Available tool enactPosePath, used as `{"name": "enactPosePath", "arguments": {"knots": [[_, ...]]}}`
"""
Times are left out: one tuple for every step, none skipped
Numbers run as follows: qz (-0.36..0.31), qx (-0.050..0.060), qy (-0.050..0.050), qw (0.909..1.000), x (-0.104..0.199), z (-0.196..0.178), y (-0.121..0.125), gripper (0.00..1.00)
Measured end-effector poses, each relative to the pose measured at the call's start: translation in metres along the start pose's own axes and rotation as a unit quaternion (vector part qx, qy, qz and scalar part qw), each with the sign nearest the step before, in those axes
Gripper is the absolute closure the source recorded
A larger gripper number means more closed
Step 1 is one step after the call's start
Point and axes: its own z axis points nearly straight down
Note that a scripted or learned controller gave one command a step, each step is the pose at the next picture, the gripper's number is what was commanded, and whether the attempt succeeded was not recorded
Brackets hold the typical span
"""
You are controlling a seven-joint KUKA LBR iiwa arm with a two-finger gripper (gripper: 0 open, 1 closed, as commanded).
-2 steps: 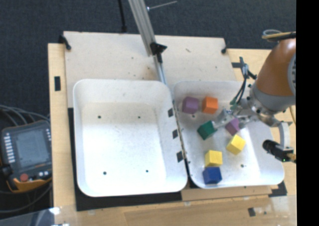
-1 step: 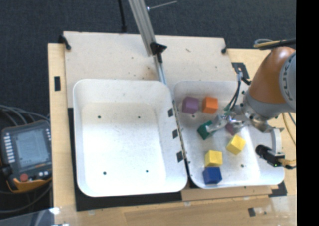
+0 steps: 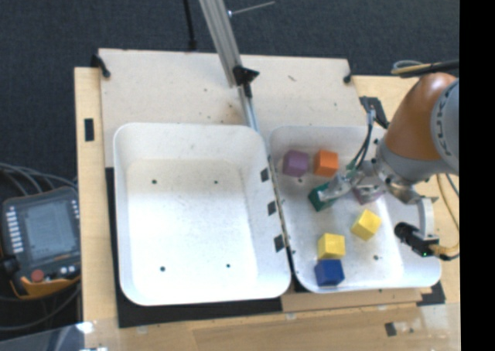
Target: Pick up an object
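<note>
A: So, where is the grey arm with the orange band sitting right now?

B: It is reaching in from three o'clock over the right shallow white plastic bin, and its hand is hanging low near the middle of that bin.

A: Is the hand gripping anything?

B: I cannot tell; the view is too blurred there to say whether it is released or clenched. A small dark green block is lying just at the hand's nine o'clock side, touching or nearly so, but I am not seeing it between anything.

A: What else is lying in that bin?

B: A purple cube and an orange cube are sitting side by side at the hand's eleven and twelve o'clock. A yellow cube is resting at its five o'clock, a second yellow cube at six o'clock, and a blue cube is sitting just below that one, near the bin's front rim.

A: And the left white bin?

B: It is sitting beside the right one on the wooden desk, their edges meeting.
</note>
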Motion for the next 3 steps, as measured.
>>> {"name": "enactPosePath", "arguments": {"knots": [[0.003, -0.001, 0.001, 1.0, -0.001, -0.009, 0.001, 1.0], [-0.001, 0.008, 0.002, 1.0, -0.007, -0.07, 0.011, 1.0], [-0.001, 0.008, 0.002, 1.0, -0.007, -0.135, 0.01, 1.0]]}}
